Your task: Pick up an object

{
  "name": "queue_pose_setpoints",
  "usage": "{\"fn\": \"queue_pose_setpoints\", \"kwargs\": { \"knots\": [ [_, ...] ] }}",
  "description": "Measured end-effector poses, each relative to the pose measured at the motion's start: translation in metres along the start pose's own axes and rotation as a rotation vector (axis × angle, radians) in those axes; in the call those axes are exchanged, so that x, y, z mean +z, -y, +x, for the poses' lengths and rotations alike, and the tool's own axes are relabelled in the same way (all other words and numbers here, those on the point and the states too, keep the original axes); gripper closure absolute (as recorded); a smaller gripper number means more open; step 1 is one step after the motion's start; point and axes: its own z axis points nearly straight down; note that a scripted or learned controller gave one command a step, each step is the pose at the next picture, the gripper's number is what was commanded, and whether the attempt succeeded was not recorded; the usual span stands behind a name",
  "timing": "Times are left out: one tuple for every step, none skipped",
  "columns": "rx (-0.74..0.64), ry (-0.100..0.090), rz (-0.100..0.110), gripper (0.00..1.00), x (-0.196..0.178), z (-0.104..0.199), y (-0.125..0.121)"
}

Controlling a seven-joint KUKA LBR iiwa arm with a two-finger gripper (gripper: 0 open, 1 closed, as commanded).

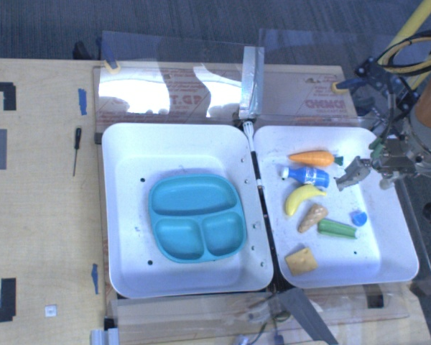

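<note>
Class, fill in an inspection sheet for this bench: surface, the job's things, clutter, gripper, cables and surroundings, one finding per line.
Surface: wooden bench bearing two shallow white bins side by side, left bin and right bin.
Job's things: in the right bin, an orange toy carrot, blue bottle, yellow banana, tan bread-like piece, green cylinder, small blue piece and yellow-brown block.
Clutter: a teal divided tray in the left bin; a dark screwdriver on the bench.
Gripper: two-finger gripper over the right bin, beside the bottle, holding nothing.
Cables: yellow cables at upper right.
Surroundings: grey carpet.
</note>
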Motion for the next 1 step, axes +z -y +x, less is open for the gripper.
{"fn": "queue_pose_setpoints", "kwargs": {
  "knots": [
    [-0.057, -0.003, 0.015, 0.00, 0.1302, 0.0370, 0.0072]
  ]
}}
